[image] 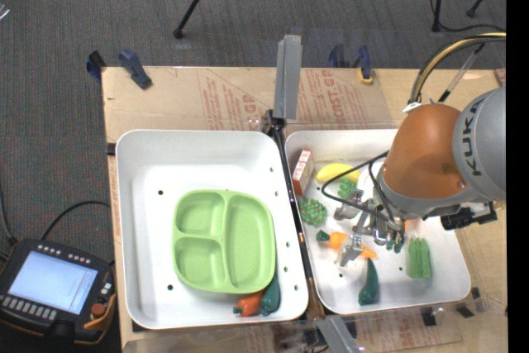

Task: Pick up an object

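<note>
Orange toy food (338,240) is positioned directly beneath the gripper (355,248), lower right of frame, inside the right bin (446,289), presumably for grasping; whether anything is gripped cannot be told.

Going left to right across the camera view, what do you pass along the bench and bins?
Handheld controller → green divided plate → orange-and-green toy vegetables below it → broccoli → gripper → green ridged vegetable

A teach pendant (56,287) lies left of the bench; 2 blue clamps (134,69) grip its far edge.
</note>
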`<move>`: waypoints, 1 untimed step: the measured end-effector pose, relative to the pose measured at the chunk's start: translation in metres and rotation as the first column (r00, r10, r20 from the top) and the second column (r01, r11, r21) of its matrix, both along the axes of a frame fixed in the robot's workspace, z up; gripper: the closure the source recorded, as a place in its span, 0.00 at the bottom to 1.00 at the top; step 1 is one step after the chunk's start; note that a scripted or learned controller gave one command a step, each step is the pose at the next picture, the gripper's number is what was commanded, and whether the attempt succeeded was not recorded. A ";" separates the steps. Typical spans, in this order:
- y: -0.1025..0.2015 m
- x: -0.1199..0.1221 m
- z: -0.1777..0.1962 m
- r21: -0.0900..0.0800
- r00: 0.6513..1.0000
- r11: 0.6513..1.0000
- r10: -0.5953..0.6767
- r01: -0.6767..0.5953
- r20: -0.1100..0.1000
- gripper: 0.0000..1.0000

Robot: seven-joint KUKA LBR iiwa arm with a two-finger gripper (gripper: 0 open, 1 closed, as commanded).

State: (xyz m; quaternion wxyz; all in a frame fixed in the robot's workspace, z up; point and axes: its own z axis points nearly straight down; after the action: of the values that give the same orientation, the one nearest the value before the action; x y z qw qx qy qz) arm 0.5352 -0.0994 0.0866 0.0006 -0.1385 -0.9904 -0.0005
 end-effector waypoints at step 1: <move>0.001 0.001 0.009 0.001 1.000 1.000 0.006 -0.006 0.000 1.00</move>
State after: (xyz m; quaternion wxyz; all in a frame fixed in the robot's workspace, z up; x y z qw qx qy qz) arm 0.5361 -0.0982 0.0960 0.0005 -0.1354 -0.9908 -0.0009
